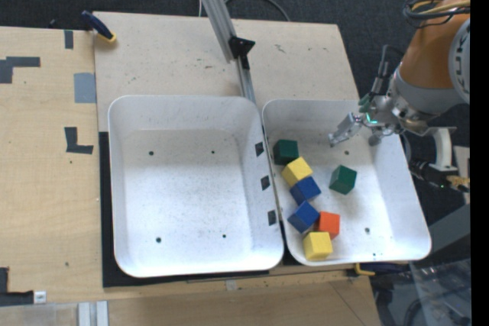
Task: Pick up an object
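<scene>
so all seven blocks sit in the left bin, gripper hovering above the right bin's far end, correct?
Wrong bin. The camera view shows all seven blocks, among them the orange block and the lone green block, lying in the right bin, mostly along its left side. The gripper does hover above that bin's far end.

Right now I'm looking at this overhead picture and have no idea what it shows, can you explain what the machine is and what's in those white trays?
One camera looks down at a slant on a wooden bench. The grey robot arm with an orange band reaches in from the right; its metal claw hangs over the right shallow white bin, with nothing seen between its fingers. That bin holds small cubes: two green, two yellow, two blue and one orange. The left white bin sits beside it.
</scene>
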Motion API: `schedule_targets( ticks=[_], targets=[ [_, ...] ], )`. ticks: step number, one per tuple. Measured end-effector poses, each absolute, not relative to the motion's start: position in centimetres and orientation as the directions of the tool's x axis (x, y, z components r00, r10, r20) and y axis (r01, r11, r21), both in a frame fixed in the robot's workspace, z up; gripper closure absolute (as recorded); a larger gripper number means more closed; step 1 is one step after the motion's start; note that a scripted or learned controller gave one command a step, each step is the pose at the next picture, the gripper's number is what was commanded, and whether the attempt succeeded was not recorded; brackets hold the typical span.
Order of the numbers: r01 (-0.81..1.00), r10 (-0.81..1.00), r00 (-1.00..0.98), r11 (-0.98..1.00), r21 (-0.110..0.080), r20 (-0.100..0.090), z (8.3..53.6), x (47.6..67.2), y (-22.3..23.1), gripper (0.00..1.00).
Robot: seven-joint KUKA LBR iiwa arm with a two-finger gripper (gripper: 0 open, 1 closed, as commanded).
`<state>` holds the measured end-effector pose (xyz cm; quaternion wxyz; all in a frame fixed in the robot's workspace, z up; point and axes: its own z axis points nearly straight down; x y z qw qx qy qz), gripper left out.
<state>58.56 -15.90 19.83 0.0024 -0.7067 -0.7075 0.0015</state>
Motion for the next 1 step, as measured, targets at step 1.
schedule_targets(
  ticks=[1],
  targets=[
    [1.0,1.0,-0.002,0.002,-0.001,0.0,20.06,58.66,-15.91,0.0]
  ],
)
